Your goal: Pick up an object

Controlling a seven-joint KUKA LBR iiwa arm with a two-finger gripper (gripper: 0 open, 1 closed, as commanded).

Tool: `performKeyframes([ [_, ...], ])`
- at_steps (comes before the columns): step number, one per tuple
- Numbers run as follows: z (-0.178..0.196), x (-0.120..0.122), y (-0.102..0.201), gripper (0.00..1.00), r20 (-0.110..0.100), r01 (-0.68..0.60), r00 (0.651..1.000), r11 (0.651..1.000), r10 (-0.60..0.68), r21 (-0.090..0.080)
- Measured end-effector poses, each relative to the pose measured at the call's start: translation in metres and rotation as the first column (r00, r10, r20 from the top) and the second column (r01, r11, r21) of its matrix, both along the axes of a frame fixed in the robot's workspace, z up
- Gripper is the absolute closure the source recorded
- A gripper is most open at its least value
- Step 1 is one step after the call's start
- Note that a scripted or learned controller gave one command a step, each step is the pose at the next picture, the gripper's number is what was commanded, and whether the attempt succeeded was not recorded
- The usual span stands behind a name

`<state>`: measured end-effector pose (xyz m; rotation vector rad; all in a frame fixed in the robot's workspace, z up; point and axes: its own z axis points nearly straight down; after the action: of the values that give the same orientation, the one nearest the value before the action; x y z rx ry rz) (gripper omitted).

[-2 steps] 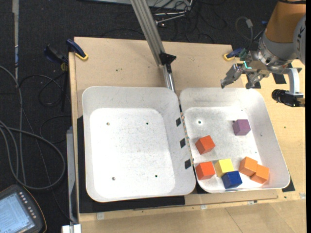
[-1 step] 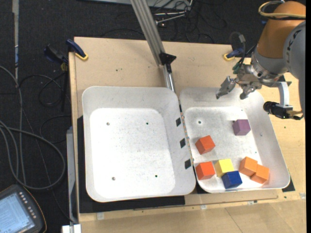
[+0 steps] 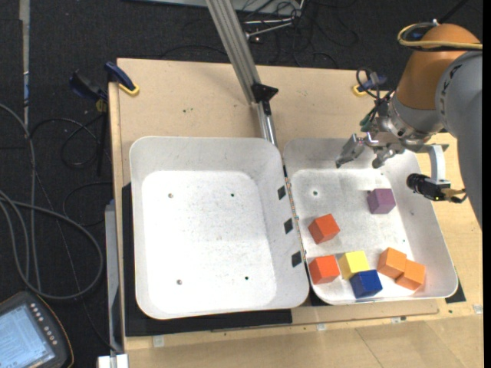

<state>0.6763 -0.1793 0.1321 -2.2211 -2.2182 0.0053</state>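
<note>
Several small blocks lie in the right bin [image 3: 337,192]: a purple cube [image 3: 380,200], an orange cube [image 3: 324,228], a red-orange cube [image 3: 324,268], a yellow cube [image 3: 354,262], a blue cube [image 3: 366,283] and two orange blocks [image 3: 402,267] at the near right corner. My gripper [image 3: 364,157] hangs over the far end of that bin, up and left of the purple cube. Its fingers [image 3: 347,154] are spread open with nothing between them.
The left bin [image 3: 199,221] sits beside the right one, their walls meeting along the middle. A slanted metal pole [image 3: 234,37] comes down to the bench behind the bins. Clamps [image 3: 123,79] grip the bench's far corners.
</note>
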Motion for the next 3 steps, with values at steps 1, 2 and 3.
performKeyframes([
  [1, -0.039, -0.001, 0.001, 0.00, 0.000, -0.003, 1.000, 1.000, 0.003, 0.000],
  [2, -0.025, 0.001, 0.001, 1.00, 0.007, -0.004, 1.000, 1.000, 0.004, -0.002],
  [3, 0.038, -0.001, 0.004, 1.00, 0.013, -0.003, 1.000, 1.000, 0.003, -0.002],
])
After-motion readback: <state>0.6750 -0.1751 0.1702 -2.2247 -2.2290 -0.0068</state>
